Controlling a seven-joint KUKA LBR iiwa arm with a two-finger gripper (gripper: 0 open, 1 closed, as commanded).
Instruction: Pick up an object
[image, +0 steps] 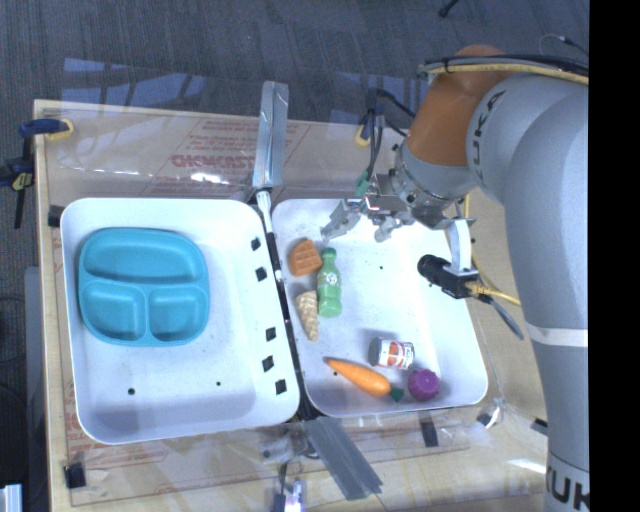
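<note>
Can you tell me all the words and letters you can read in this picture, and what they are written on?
"KU" on the arm, at the bottom right; the rest is cut off.
Grey letters on the arm's upper part, by the orange band: too slanted to read.
Red print on the sheet behind the bins: blurred and upside down, unreadable.
Label on the can: too small to read.

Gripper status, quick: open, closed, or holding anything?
Gripper: open, fingers spread, nothing between them; it hangs over the upper part of the right bin, above the toy food.
</note>
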